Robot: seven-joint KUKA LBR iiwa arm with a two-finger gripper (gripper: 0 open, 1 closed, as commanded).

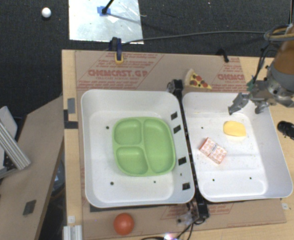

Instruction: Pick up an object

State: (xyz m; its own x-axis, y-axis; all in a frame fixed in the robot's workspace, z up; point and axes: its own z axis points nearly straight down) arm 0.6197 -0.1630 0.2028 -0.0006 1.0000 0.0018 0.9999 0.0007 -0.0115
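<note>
Pincer (248, 104) spread wide, holding nothing, I hover at twelve o'clock of the yellow piece (235, 129); descending off-centre, I risk nudging it toward the pink packet (214, 150).

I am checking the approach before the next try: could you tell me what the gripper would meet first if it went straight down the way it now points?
Most likely the yellow object in the right bin. The gripper hangs with open fingers just above and behind it. Height is hard to judge from this slant, so it may instead touch the bin floor just behind it.
</note>
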